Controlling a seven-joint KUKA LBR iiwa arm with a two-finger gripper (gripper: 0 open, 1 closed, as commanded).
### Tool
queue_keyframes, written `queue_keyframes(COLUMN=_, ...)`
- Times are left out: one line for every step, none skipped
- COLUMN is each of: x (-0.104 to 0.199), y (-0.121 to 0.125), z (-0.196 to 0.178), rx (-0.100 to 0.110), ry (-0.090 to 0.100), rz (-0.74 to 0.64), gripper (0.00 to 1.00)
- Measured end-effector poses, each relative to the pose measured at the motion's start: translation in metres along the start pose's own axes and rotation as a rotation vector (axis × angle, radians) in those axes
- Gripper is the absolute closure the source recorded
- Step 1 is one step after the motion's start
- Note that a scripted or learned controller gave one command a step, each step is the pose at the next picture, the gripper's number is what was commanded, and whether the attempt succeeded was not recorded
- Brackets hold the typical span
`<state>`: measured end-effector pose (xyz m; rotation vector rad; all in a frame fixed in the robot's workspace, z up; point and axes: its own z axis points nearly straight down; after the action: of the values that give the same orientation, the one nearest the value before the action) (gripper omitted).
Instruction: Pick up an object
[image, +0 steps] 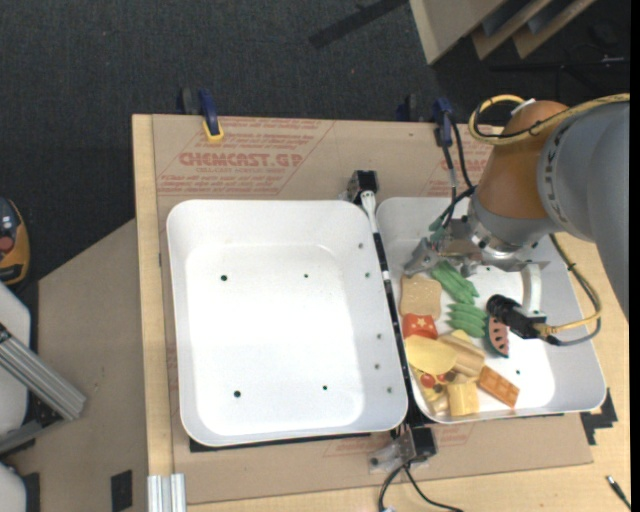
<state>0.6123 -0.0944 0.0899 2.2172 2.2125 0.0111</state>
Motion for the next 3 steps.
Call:
queue_keyframes(x=-0.034, y=-0.008, z=0.001, rx=0.004, ry=0.003, rz=-0.002, gripper=0.0)
queue_keyframes(x=-0.035, y=-0.007, z=-0.01, rx=0.002, ry=0.001, rz=-0.002, gripper=1.0)
queue_keyframes(x=-0.052, y=0.004, z=0.004, rx=0.007, ry=0.0, rz=-0.002, gripper=1.0)
